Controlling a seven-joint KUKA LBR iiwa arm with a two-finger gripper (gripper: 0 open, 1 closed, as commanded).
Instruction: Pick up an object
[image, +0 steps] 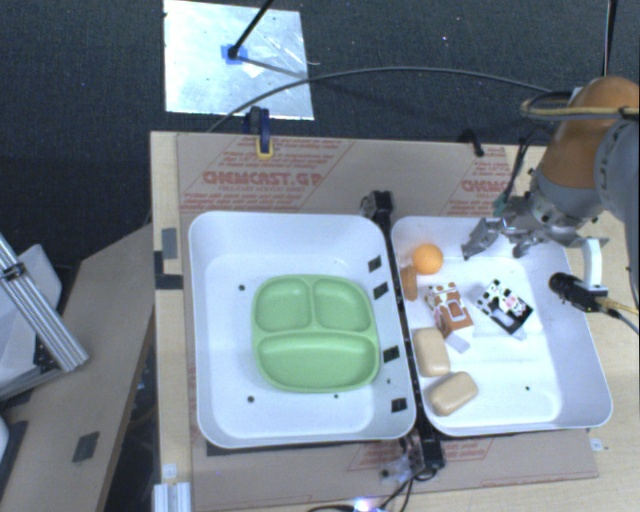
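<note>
Orange ball (428, 259) sits far-left in right bin (580, 395), reachable; hand (497, 238) hovers just right of it, fingers spread, holding nothing.

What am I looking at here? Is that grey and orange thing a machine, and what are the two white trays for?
Yes, it is a robot arm, seen from one camera fixed above the bench and looking down at a slant. The arm reaches in from the right, and its hand hangs over the far edge of the right tray. Nothing shows between its fingers. That tray holds small things to pick up: an orange ball, a little orange and white box, a black and white block and two tan pieces like bread rolls. The left tray holds a green divided plate.
</note>
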